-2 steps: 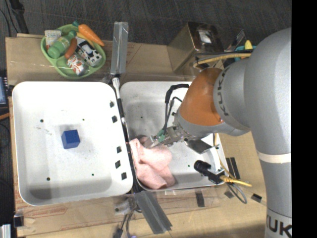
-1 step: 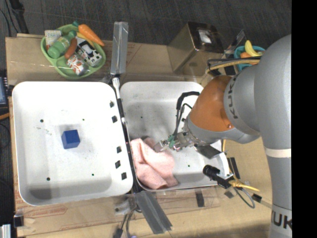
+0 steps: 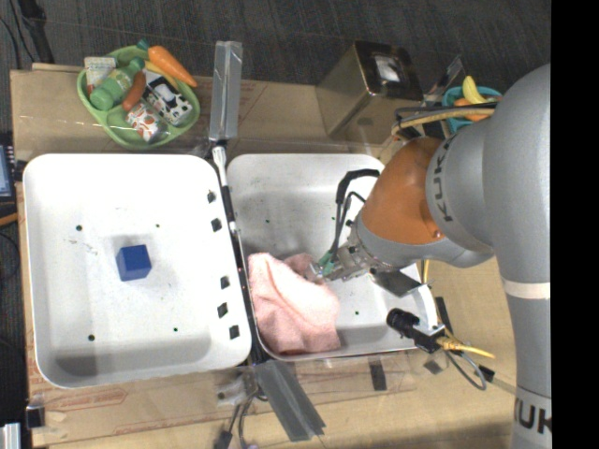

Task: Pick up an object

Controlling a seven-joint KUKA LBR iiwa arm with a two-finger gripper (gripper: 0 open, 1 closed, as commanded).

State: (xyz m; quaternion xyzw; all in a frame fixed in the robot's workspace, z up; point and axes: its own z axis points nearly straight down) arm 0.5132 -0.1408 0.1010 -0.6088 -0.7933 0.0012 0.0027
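A pink cloth (image 3: 292,305) lies crumpled in the near left corner of the right bin (image 3: 290,187). My gripper (image 3: 325,269) hangs low over the cloth's upper right edge, at or just above the fabric. The wrist and orange band cover most of it from this angle. A blue cube (image 3: 134,261) sits alone in the left bin (image 3: 65,195), left of its middle.
A green bowl (image 3: 103,120) with toy food, including a carrot, stands on the bench behind the left bin. A tan box (image 3: 360,87) stands behind the right bin. The arm's bulk covers the right side of the right bin.
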